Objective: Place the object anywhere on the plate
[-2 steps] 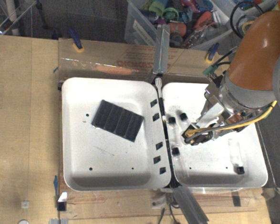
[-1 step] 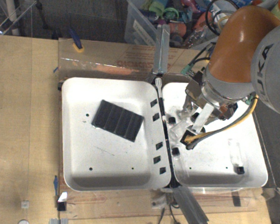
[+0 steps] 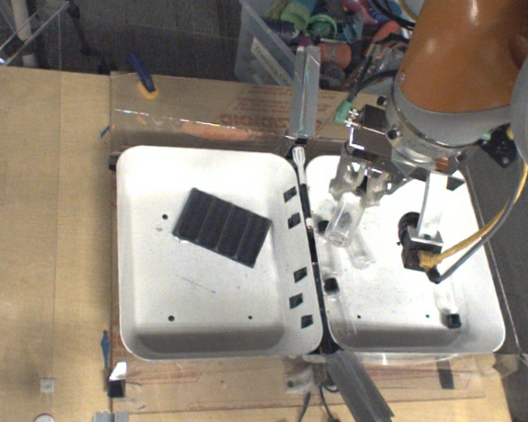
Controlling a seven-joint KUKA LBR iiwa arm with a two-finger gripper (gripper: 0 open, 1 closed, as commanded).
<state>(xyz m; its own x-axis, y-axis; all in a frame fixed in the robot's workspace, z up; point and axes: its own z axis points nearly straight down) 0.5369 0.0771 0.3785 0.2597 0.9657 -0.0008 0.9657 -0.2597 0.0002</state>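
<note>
The plate (image 3: 222,227) is a dark, ribbed rectangle lying flat in the left bin (image 3: 149,175), a little left of the bin's middle. My gripper (image 3: 347,222) hangs low over the right bin (image 3: 393,300), near its left wall, well to the right of the plate. The gripper's tip looks pale and see-through against the white floor, so what it has there cannot be made out. A small black object (image 3: 329,284) lies on the bin floor just below the gripper, close to the divider. A second small black piece (image 3: 452,321) sits near the right bin's front right corner.
A divider (image 3: 303,244) with black clips runs between the two bins. A black fitting with a yellow cable (image 3: 421,246) hangs from the arm over the right bin. A clear tub of coloured items (image 3: 322,25) stands behind the bins. The arm's wrist (image 3: 455,57) looms over the back right.
</note>
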